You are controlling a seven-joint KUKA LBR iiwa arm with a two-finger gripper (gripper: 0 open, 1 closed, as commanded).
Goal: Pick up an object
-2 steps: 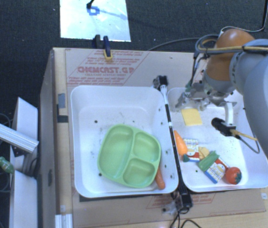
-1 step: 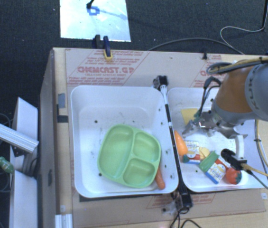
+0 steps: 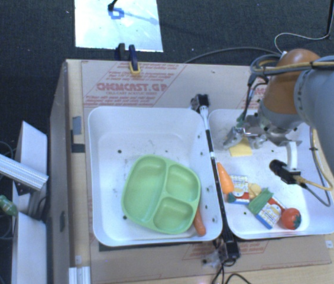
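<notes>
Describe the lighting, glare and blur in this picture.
Camera view: even, soft light on both bins; the left bin casts only faint shadows; a bright washed-out glare patch lies on the dark floor above the bench; the arm looks soft and blurred; the green plate stays fairly sharp.

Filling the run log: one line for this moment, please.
gripper above yellow piece | right bin | grasp unconfirmed | green tray in left bin

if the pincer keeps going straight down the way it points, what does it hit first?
Most likely the yellow cheese slice, lying on the right bin floor just below the pincer. Depth is unclear from this slanted view, so it may land on bare floor beside it.
</notes>
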